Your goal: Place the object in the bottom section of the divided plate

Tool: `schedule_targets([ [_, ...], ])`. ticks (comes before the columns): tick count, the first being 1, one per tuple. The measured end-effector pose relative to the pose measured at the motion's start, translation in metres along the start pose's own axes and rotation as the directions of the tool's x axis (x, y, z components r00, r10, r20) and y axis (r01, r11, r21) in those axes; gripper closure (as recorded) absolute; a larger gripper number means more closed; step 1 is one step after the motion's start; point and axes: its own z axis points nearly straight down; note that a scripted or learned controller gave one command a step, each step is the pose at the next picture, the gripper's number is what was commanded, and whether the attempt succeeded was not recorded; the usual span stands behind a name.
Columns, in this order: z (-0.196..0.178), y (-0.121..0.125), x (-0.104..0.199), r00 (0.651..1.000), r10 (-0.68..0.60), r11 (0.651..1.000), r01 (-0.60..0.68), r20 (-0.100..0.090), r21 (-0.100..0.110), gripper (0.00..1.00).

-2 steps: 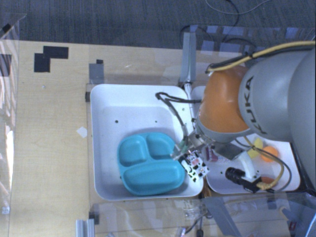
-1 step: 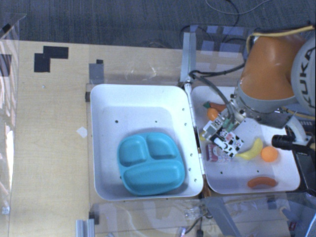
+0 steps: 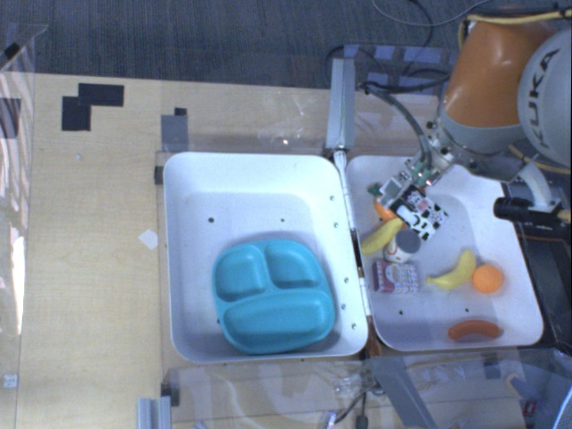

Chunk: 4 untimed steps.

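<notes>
Wood bench, blue divided plate (image 3: 273, 295) in left bin (image 3: 183, 239), open margin w/ rim.

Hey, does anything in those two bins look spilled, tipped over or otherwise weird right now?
Nothing stands out. The blue divided plate sits flat in the left bin; toy food lies loosely scattered in the right bin, beneath the gripper.

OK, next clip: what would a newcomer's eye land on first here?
Probably the blue plate, alone in the left bin with its three sections bare. Next, the grey-and-orange arm reaching in from the right, its tool low over a cluster in the right bin: two bananas, an orange ball and a sausage.
</notes>
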Motion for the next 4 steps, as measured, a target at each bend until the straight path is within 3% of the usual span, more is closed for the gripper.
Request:
schedule_targets([
  [1,-0.001,-0.028,-0.033,0.999,-0.033,0.999,0.033,0.001,-0.001,1.0],
  [2,-0.056,-0.037,-0.08,0.996,-0.091,0.996,0.091,0.003,-0.002,1.0],
  [3,0.049,-0.018,-0.028,0.977,-0.214,0.977,0.214,-0.001,0.0,1.0],
  [4,-0.043,0.004,-0.017,0.956,-0.293,0.956,0.293,0.003,-0.003,1.0],
])
